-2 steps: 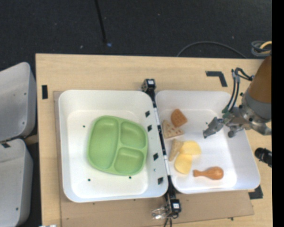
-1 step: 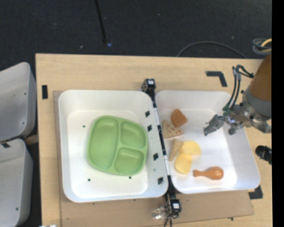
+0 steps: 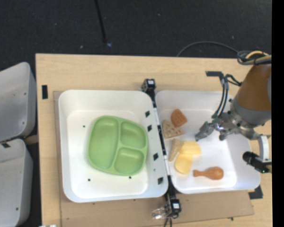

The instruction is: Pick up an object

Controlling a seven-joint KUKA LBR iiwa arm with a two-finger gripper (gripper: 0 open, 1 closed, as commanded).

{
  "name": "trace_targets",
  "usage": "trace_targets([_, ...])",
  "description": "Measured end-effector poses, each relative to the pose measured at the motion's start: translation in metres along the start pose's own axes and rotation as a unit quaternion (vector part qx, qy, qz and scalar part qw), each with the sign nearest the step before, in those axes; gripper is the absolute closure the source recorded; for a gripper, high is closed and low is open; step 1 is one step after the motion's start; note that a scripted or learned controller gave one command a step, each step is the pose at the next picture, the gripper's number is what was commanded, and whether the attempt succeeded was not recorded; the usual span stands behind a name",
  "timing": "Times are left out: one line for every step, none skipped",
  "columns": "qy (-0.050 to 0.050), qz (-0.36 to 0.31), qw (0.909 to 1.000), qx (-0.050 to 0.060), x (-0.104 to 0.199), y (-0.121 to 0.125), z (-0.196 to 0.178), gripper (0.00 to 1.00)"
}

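Apparently no readable labels, arm [image 3: 253,96] over right bin [image 3: 227,186]

Robotics lab test cell. Pale wooden bench [image 3: 94,70] on dark carpeted floor [image 3: 132,18]; two shallow white plastic bins [image 3: 75,183] clamped side by side mid-bench; loose black cable [image 3: 199,45] past the bench's far edge; grey arm with orange band [image 3: 253,91] at right edge.

A divided plate [image 3: 117,145] lies in the left bin [image 3: 66,126]; in the right bin [image 3: 199,100], food pieces [image 3: 184,157] cluster toward nine o'clock, the gripper [image 3: 210,129] at their two o'clock.
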State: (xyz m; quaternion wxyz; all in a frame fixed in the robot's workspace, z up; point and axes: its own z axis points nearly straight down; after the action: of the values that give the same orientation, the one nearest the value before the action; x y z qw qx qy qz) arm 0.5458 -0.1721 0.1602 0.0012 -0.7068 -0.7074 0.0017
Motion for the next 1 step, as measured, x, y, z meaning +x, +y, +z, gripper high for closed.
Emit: trace_targets([0.0, 0.001, 1.0, 0.0, -0.0008, -0.0008, 0.0531, 0.0])
